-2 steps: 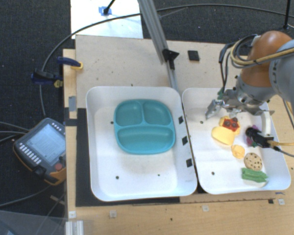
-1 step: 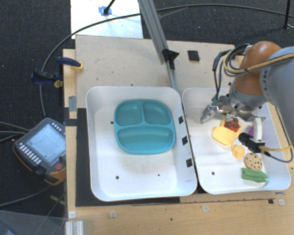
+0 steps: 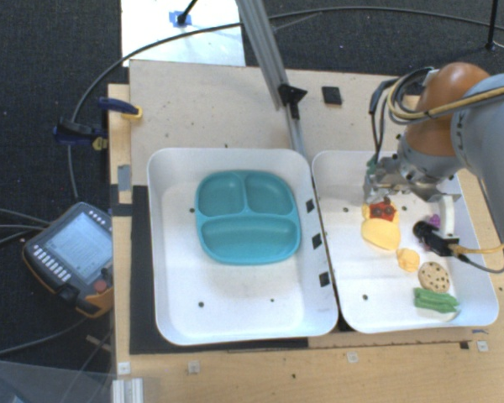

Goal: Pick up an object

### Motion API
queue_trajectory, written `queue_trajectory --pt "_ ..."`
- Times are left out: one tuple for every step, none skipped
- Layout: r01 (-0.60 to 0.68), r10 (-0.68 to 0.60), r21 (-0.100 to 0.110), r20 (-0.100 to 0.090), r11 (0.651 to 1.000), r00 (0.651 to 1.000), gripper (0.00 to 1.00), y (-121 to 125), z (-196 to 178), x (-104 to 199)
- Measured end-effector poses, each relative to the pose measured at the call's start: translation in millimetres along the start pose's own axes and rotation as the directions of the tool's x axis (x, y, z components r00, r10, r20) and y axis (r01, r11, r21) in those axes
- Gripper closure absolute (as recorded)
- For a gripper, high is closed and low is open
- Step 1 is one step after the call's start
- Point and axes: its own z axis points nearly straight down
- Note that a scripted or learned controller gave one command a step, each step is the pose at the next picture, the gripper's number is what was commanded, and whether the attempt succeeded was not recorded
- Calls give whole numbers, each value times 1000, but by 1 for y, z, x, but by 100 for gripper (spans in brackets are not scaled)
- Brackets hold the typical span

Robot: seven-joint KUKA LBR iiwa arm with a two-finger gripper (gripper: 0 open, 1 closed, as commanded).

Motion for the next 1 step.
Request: queue_trajectory --pt "-1 1 16 -6 1000 1000 100 4 -51 -10"
